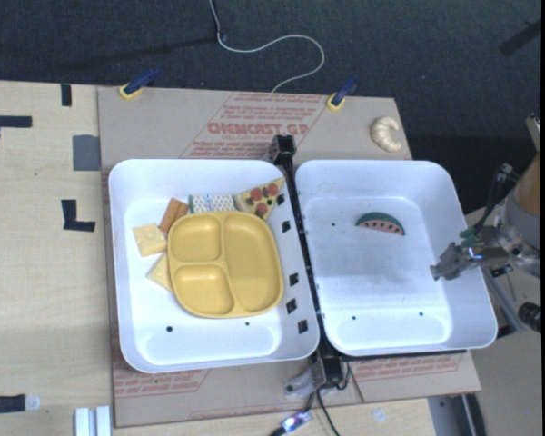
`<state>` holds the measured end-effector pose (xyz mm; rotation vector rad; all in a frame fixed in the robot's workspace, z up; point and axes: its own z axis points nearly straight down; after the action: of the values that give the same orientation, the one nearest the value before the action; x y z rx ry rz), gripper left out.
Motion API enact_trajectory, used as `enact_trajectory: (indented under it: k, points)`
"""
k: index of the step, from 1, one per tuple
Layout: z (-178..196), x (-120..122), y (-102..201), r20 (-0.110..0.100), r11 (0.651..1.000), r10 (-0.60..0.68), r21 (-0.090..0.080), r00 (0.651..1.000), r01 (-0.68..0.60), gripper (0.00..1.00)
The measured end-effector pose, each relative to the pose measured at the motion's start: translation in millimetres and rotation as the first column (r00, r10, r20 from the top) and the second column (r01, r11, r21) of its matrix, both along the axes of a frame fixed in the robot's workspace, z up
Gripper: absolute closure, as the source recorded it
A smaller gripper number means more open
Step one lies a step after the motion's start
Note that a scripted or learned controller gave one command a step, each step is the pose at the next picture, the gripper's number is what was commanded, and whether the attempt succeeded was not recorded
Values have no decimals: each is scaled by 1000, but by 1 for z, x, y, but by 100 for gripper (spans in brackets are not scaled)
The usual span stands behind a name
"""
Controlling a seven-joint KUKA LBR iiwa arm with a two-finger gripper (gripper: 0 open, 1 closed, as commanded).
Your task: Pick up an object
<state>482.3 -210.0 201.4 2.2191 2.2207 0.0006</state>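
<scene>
The watermelon slice (381,223) lies alone in the right bin (436,334), near its back wall. The pincer (447,266) hangs by that bin's right rim — I cannot tell its state. The slice is flat and thin — the pincer might slide off.

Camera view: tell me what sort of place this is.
Probably a robot test bench in a lab. Two white bins sit clamped on a cardboard sheet, toy food like a watermelon slice lies inside, and a gripper reaches in.
</scene>
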Motion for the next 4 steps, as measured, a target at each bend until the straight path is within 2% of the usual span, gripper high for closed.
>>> enact_trajectory:
  k: [1, 3, 4]
  points:
    - [24, 0, 0, -1, 1000, 0, 1, 1000, 0, 100]
    - [29, 32, 121, -3, 1000, 7, 3, 1000, -7, 100]
    - [12, 29, 162, -6, 1000, 4, 2, 1000, -4, 100]
